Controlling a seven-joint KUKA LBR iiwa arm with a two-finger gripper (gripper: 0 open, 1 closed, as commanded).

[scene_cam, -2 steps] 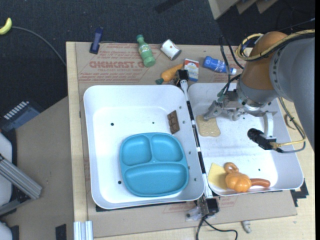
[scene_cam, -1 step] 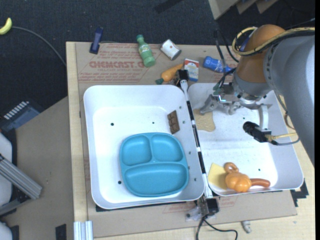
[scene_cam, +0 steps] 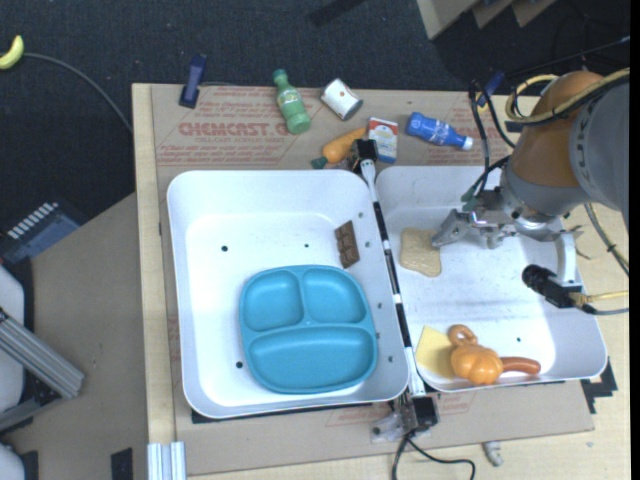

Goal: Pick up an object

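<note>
My gripper (scene_cam: 452, 232) is low over the back of the right bin (scene_cam: 580, 340), just right of a tan toast-shaped piece (scene_cam: 421, 253) lying near the bin's left wall. At the front of that bin lie a yellow wedge (scene_cam: 430, 352), an orange rounded toy (scene_cam: 472, 358) and a reddish sausage (scene_cam: 520, 366). The left bin (scene_cam: 200, 268) holds a blue divided plate (scene_cam: 306, 326) and a small brown block (scene_cam: 347, 243) by its right wall. Nothing can be seen held in the gripper.
Behind the bins on the board lie a blue clip (scene_cam: 192, 80), a green bottle (scene_cam: 291, 101), a white can (scene_cam: 341, 98), an orange carrot (scene_cam: 340, 148), a small carton (scene_cam: 381, 138) and a blue bottle (scene_cam: 438, 130). Cables hang by the arm (scene_cam: 560, 148) at the right.
</note>
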